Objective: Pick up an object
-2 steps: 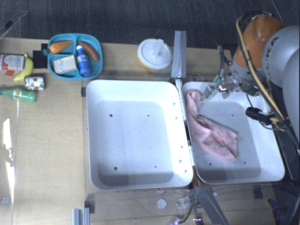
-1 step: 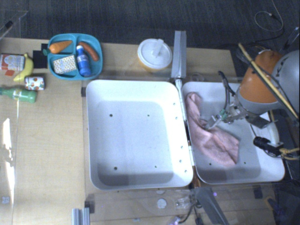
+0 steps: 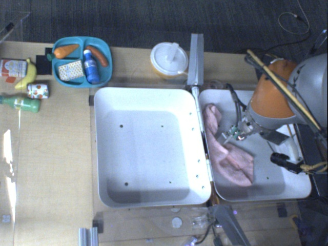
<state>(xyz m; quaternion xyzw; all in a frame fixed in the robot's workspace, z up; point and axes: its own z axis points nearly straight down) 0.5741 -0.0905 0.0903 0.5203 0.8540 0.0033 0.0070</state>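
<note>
A crumpled pink cloth (image 3: 225, 152) lies along the left side of the right bin (image 3: 287, 183), running from the far left corner toward the middle. My gripper (image 3: 230, 134) is low inside that bin, right at the cloth's upper middle part, either touching it or just above it. The grey arm with its orange band (image 3: 271, 99) comes in from the right and hides part of the bin's far side.
The left bin (image 3: 148, 147) sits beside the right one, across a shared rim. Behind the bins stand a white lidded cup (image 3: 169, 59) and a blue divided tray (image 3: 82, 61) of toy food. A banana, can and green bottle (image 3: 23, 104) lie at the far left.
</note>
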